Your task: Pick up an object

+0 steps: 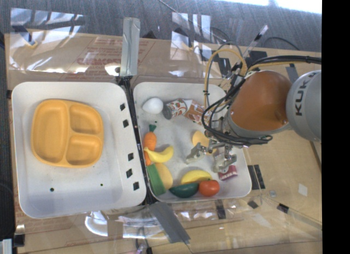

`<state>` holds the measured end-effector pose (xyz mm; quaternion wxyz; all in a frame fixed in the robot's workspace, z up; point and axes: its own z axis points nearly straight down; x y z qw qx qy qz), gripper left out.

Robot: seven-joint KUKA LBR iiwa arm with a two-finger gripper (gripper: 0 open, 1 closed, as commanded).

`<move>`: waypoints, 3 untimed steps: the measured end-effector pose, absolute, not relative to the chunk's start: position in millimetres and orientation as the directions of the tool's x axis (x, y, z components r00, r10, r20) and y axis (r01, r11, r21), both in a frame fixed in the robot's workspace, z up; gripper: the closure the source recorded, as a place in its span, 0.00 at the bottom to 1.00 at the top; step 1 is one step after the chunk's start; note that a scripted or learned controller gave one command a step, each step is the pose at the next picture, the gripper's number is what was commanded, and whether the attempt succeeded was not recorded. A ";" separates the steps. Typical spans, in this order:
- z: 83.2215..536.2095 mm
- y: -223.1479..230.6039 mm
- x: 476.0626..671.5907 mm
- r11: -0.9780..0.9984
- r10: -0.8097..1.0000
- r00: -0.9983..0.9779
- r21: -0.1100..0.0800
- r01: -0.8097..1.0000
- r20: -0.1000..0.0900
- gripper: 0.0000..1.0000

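In the right-hand bin (236,184), the gripper (210,153) hangs low over the white floor, near the right wall, with its metal fingers (196,152) spread apart and nothing visible between them. The arm (262,102) reaches in from the right, cables looped around its orange band.

Contents of this bin, as observed: a white egg-shaped item (152,105) at the top left; a patterned can (180,108) lying on its side beside it; a small yellow piece (199,137) just above the gripper; a carrot (149,141) and a banana (160,155) along the left wall; a second yellow fruit (196,176), a dark green vegetable (184,189) and a red tomato (209,188) crowded along the bottom edge; a small red-and-white packet (228,173) just below the gripper. The left bin (33,192) bears a yellow divided tray (66,133).

Assessment: no object is secured; the pick is not yet made. The nearest candidates are the small yellow piece and the packet.

Risks noted: the fingers appear to sit over bare floor between candidates, so closing here would likely catch nothing. The packet lies flat and close to the wall, offering little to grip. The rounded fruit along the bottom edge are packed touching one another; a descent there could push them aside or squeeze one out of the grip
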<state>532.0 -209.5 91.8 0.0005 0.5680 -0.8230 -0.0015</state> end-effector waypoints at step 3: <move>206.1 -121.8 644.4 0.245 -0.969 -0.245 -0.012 -0.969 -0.004 1.00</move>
